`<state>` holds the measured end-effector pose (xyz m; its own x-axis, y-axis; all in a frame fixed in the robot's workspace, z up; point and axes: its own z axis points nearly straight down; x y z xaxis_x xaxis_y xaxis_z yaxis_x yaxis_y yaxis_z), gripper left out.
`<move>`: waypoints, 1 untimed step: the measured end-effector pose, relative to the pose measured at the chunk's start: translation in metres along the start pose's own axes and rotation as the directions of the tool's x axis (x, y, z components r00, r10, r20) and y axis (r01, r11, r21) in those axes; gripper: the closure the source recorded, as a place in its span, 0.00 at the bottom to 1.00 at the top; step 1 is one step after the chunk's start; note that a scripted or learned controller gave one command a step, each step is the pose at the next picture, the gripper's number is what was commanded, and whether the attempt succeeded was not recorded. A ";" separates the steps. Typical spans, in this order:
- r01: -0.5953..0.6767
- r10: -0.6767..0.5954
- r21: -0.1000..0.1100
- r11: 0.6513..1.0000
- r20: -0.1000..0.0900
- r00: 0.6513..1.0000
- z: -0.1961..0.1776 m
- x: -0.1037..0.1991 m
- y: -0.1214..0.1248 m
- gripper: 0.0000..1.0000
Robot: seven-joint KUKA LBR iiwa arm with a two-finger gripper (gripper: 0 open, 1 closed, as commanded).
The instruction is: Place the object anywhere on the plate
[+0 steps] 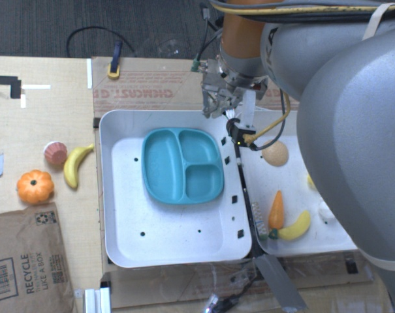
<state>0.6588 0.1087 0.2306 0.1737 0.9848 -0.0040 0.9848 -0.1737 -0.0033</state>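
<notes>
With the grip state of the gripper [231, 117] indeterminable, any release should be made squarely over the plate [182, 165], clear of its rim.

Plate [182, 165] in left bin [122, 240]. Carrot [276, 209] and banana [295, 227] touching in right bin [328, 243]; egg [275, 154] behind them.

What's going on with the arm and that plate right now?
The grey arm reaches in from the right, and its gripper hangs over the divide between the two white bins, near their far edge. I can't see anything between its fingers. The teal divided plate sits in the left bin with nothing on it. A carrot, a banana and a tan egg-like object lie in the right bin, so no placement has happened yet.
</notes>
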 end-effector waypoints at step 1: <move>0.188 -0.188 -0.002 0.982 -0.001 0.982 -0.018 -0.067 -0.003 1.00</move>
<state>0.6440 0.0431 0.2492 -0.0148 0.9999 -0.0026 0.9999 0.0148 -0.0021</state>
